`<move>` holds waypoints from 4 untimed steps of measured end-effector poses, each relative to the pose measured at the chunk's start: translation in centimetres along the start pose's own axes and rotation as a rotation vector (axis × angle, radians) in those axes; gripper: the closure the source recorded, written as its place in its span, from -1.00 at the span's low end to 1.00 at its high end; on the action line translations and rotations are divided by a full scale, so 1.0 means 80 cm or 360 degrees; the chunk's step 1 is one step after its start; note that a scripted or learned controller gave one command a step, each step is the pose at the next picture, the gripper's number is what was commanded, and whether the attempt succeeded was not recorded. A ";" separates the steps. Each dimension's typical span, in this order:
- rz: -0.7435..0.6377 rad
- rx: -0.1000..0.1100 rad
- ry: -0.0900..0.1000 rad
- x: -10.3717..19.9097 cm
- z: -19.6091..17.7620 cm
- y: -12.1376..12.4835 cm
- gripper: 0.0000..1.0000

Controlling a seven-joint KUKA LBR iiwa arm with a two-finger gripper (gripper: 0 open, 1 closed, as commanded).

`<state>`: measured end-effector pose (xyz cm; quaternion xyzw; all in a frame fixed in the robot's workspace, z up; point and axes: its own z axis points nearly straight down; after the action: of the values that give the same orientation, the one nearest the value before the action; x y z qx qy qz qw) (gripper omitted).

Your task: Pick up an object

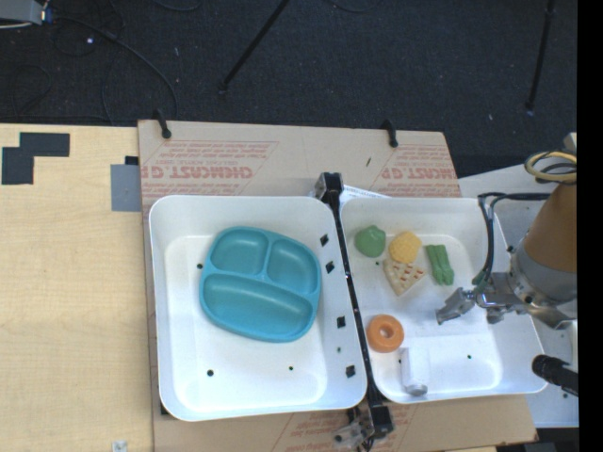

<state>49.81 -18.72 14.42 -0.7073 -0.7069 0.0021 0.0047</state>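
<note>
We're still at the approach step, with our gripper (450,311) hanging over the right bin (471,370), fingers apart and nothing between them, so next we'd drop onto the orange donut (384,332) sitting just left of it.

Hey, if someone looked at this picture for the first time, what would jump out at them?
The teal divided plate dominates the left bin. In the right bin, small toy foods cluster near the top, with an orange donut lower down. The gripper reaches in from the right, above the bin floor.
</note>
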 end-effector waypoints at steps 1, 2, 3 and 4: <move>-0.0001 -0.0002 0.0000 0.001 0.068 -0.001 -1.00; 0.0006 -0.0007 -0.0002 0.000 0.051 0.000 1.00; -0.0002 -0.0020 -0.0008 -0.011 -0.019 0.008 1.00; -0.0004 -0.0019 -0.0007 -0.009 -0.087 0.011 1.00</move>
<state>50.75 -19.43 21.37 -0.7064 -0.7078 -0.0006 -0.0011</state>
